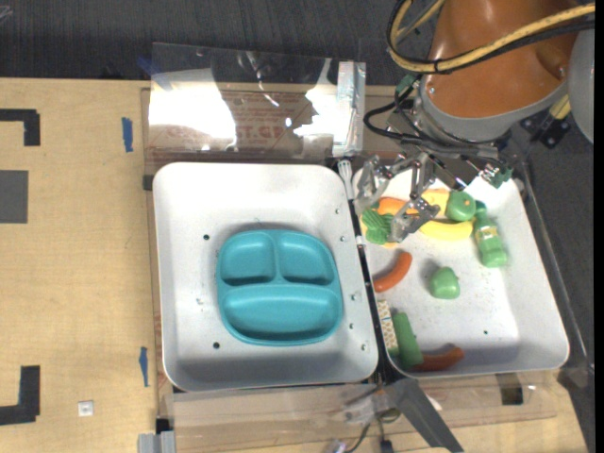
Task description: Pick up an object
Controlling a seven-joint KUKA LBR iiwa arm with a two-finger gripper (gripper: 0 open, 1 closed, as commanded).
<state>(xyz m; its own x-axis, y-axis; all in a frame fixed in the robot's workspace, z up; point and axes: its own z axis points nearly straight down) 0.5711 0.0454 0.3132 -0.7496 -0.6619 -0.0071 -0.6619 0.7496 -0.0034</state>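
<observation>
My gripper (408, 206) hangs low over the back left of the right bin (528, 328), under the orange wrist. Directly beneath it lies a cluster of toy food: a yellow banana (442, 225), a green piece (375, 226) at its left and an orange piece (389, 204) partly hidden by the gripper. Nothing can be seen held. Other items lie apart in the same bin: a green round piece (461, 206), a green block (490, 244), a green ball (444, 283), an orange-red sausage (393, 270), a green cucumber (407, 337) and a red chili (440, 357).
The left bin (189, 196) holds a teal divided plate (279, 285). A clear plastic sheet (245, 102) stands behind the left bin. Yellow and black cables (415, 26) loop around the wrist. The ridge between the bins (360, 253) runs close to the gripper.
</observation>
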